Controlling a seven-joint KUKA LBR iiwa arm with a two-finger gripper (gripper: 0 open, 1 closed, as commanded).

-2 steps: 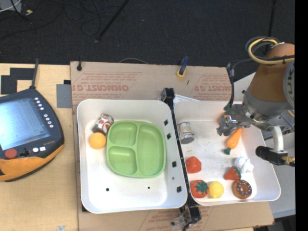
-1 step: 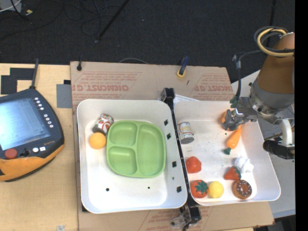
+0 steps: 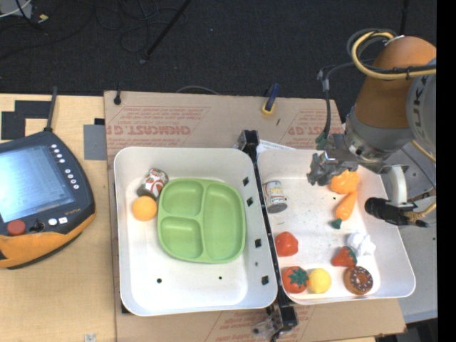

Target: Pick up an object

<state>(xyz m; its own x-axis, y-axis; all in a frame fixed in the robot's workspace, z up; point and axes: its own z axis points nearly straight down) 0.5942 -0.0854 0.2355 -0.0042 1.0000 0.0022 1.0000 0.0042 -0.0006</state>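
Dark carpeted floor (image 3: 214,34) spans the far side, behind the end effector (image 3: 322,167), with black cables (image 3: 43,9) trailing across it at far left. Desk (image 3: 43,291) is light wood, well left of the end effector. A brown cardboard sheet (image 3: 192,123) with reversed red print lies on the desk. Lighting even, no hard shadows. A blue-and-yellow clamp (image 3: 270,100) pins the cardboard's far edge.

bright, even overhead light, slightly soft
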